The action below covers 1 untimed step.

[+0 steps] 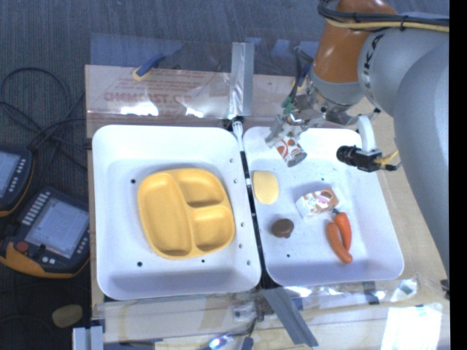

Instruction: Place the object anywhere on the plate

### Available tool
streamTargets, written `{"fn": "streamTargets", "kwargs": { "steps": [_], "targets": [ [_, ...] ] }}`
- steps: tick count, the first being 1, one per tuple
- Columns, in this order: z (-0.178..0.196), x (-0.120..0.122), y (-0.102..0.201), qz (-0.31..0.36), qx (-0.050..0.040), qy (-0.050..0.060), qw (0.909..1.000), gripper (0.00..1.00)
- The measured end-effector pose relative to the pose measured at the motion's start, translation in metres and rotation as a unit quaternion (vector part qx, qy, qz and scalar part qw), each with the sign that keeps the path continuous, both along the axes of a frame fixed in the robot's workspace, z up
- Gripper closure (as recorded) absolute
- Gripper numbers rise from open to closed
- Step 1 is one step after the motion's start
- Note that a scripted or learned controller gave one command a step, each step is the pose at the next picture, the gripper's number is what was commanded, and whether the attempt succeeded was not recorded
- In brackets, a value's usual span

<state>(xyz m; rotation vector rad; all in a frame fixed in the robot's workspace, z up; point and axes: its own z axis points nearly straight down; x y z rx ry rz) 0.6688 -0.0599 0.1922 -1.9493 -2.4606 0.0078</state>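
The pincer (pixel 290 135) is hanging over the right bin (pixel 379 217) at its 11 o'clock corner, clamped on a small red-and-white cup (pixel 291 150) that is sitting between its fingers. The yellow plate (pixel 186 211) is lying in the left bin (pixel 117 195), at 8 o'clock from the cup and well apart.

Glossy yellow plastic plate (pixel 186 211)
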Motion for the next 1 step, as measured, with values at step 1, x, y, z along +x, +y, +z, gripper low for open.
{"fn": "streamTargets", "kwargs": {
  "steps": [1],
  "targets": [
    [-0.0125, -0.0526, 0.0964, 0.027, 0.0013, 0.001, 0.9996, 1.0]
  ]
}}
